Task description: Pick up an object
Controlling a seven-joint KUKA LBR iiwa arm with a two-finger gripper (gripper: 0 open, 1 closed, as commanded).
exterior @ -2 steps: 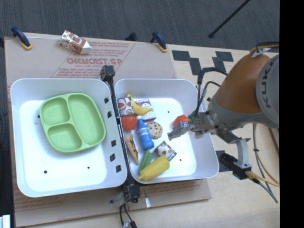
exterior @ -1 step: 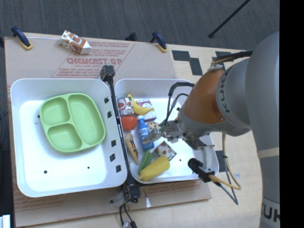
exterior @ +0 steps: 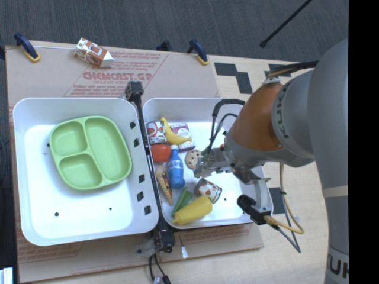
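Left bin (exterior: 23, 158): one green divided plate (exterior: 90, 152), open floor around it. Right bin (exterior: 237, 106): clutter packed against left wall — one banana (exterior: 173, 134), one blue bottle (exterior: 176, 169) upright-ish along wall, one can (exterior: 208, 190) just below gripper (exterior: 204, 164). Jaws' state: cannot tell.

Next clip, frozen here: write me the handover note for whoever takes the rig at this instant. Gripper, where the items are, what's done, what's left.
Gripper: low in the right bin, beside the cookie and just above the small can. Whether its fingers are open or shut cannot be told, and nothing is visibly held.
Items: banana, blue bottle, red tomato-like piece, yellow pepper, all crowded along the right bin's left side. Green divided plate lies in the left bin.
Done: arm is down among the items.
Left: get a confirmed grip on one item and lift it.
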